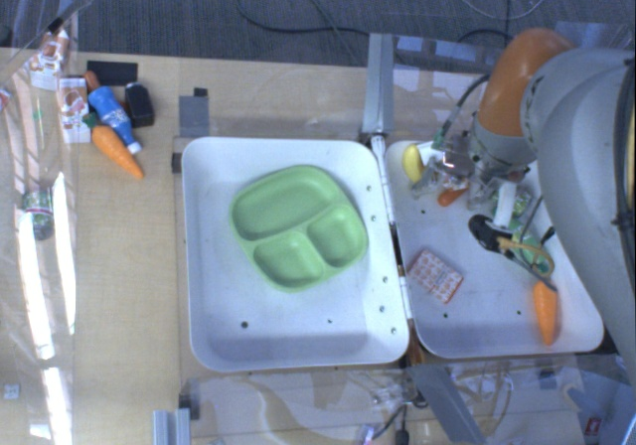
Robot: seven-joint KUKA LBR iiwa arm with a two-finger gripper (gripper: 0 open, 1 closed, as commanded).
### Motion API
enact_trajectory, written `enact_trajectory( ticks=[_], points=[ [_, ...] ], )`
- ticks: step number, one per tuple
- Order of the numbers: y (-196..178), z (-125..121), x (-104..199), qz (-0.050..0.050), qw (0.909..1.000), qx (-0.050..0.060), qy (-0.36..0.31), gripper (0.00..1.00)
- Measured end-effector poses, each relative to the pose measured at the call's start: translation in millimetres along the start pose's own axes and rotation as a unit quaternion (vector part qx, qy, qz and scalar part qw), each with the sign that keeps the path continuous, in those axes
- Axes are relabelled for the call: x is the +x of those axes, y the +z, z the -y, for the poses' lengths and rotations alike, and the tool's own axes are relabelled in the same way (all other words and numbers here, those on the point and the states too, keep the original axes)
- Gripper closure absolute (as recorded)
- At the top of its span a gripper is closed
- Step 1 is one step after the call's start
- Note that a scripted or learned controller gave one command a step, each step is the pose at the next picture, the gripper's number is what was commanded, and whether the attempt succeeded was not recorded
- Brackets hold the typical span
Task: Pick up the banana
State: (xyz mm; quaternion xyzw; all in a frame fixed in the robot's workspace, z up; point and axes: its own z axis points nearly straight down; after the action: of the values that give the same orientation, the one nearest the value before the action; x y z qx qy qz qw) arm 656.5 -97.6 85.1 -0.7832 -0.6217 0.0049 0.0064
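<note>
The small yellow banana (412, 164) lies in the far left corner of the right-hand shallow white bin (497, 334), close to the wall that separates the two bins. We see the two-finger gripper (450, 171) low over the bin floor just to the right of the fruit. From this angle we cannot tell how wide it is open, or whether it touches the banana. Nothing is visibly in its grasp.

A small orange-red piece (451, 197) sits on the bin floor just in front of the gripper. The grey arm (586, 135), with its orange band (522, 71), reaches in from the right and covers that side of the bin. Nearer the camera in the same bin, a flat pink-and-white patterned packet (435, 274) lies tilted. An orange toy carrot (546, 312) rests near the bin's front right corner, well apart from the banana.

The left-hand white bin (214, 334) holds a pale green three-compartment plastic plate (298, 226) at its centre.

On the wooden bench (109, 284), at the far left, we find a second orange carrot (118, 153) beside a blue bottle (111, 115). Next to them are a black object (139, 104) and a small printed carton (73, 107).
</note>
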Motion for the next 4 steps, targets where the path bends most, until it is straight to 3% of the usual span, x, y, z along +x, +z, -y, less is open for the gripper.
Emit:
enact_trajectory(
  ticks=[1,2,3,4],
  points=[
    [0,-4,4,0.006,0.9998,0.006,-0.016,0.0],
    [0,-5,8,0.006,0.999,0.004,-0.044,0.0],
    [-25,9,-5,0.001,0.9881,-0.011,-0.154,0.0],
    [-103,3,66,0.002,0.9737,-0.012,-0.227,0.0]
  ],
)
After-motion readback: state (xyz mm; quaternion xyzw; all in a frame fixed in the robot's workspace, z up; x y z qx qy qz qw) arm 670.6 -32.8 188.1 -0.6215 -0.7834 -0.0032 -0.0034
